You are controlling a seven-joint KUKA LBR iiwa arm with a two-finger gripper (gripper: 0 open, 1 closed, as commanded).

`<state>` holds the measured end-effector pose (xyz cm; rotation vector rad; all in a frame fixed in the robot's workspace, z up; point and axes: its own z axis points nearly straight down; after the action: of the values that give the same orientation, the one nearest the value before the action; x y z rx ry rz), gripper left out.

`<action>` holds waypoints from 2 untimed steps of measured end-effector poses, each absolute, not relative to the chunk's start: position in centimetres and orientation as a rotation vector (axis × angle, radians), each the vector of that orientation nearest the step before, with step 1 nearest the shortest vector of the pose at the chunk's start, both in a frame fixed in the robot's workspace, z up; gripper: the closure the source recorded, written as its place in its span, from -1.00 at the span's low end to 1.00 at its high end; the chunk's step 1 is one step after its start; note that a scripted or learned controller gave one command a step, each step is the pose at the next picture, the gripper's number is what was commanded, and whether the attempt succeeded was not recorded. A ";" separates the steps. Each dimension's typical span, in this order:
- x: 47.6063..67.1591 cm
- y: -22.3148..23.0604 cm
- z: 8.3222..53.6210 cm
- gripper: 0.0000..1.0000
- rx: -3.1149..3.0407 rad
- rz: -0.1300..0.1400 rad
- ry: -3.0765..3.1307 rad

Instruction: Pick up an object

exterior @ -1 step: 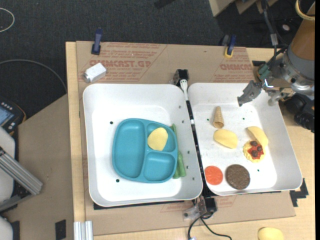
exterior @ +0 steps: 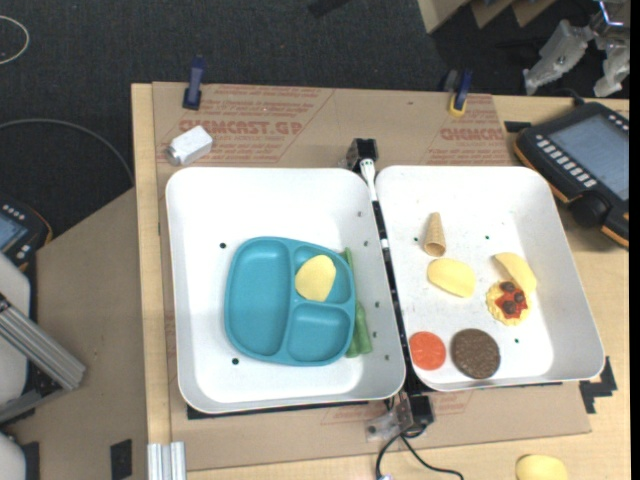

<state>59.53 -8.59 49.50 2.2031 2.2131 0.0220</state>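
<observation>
The ice-cream cone (exterior: 434, 233), tan and tapered, lies in the right bin (exterior: 560, 223) at about 11 o'clock, long axis near 12-to-6, tip seemingly up. At its 6 o'clock sits a yellow piece (exterior: 452, 277). The left bin (exterior: 195, 268) holds a blue tray (exterior: 262, 303).

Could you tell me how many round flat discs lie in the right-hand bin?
2: the red disc near the bin's front edge, and the larger brown disc just right of it. Nothing in that bin looks able to hide another.
</observation>
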 end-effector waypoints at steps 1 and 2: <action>56.5 -5.3 29.5 -1.00 2.231 -0.017 2.233; 56.8 -5.5 31.5 1.00 2.220 0.004 2.218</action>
<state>56.83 -5.48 31.48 2.2197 2.2183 0.0036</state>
